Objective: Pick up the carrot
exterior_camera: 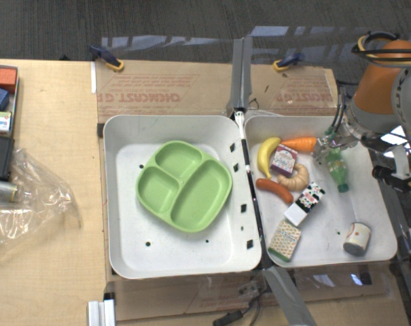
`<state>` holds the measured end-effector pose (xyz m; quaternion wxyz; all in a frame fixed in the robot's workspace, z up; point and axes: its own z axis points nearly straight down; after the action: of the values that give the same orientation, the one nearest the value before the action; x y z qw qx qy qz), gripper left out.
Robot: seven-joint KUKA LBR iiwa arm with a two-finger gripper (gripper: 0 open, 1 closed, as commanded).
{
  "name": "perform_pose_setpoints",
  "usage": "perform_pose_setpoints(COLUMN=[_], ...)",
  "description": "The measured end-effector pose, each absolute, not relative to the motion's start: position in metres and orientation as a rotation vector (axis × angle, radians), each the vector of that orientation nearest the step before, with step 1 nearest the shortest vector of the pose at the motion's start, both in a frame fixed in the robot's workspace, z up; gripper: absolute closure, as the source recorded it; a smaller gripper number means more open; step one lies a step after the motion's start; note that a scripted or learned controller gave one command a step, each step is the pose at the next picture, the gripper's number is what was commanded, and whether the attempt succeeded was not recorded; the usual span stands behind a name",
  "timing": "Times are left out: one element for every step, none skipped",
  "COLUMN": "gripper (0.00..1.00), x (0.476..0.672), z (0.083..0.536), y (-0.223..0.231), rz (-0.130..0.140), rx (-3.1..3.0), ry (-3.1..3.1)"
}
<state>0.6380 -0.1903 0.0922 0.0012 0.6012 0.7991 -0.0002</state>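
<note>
Looking down on the two bins, I find the carrot point(299, 143) near the far edge of the right bin point(382, 212), lying roughly parallel to that edge with its fat end toward the arm and its narrow end toward the banana point(265, 155). Just beside it on the near side sits a small pink-and-white carton point(284, 160), close enough that I cannot tell whether they touch. The gripper point(329, 143) hangs right at the carrot's fat end, next to a green bottle point(338, 170), and I cannot tell whether it touches the carrot, nor how the jaws stand, since the wrist hides them. I judge the carrot to be a toy: light, stiff, smooth and somewhat slippery, tapered so a pinch near the tip would tend to squirt it out. I would take it across the thick half, squeezing across its width rather than along its length, with one side dropping between carrot and carton. The risk I see is nudging the carton or the bottle on the way down. The left bin point(117, 182) carries a green divided plate point(184, 185), well apart from all this.
</note>
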Motion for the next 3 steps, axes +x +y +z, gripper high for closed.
perform_pose_setpoints(gripper=[1.00,1.00,1.00], x=[0.660,0.660,0.659], z=[0.220,0.104,0.093], y=[-0.130,-0.124,-0.199], rz=[0.000,0.002,-0.001], rx=[1.888,2.012,2.116], ry=[2.507,2.407,2.318])
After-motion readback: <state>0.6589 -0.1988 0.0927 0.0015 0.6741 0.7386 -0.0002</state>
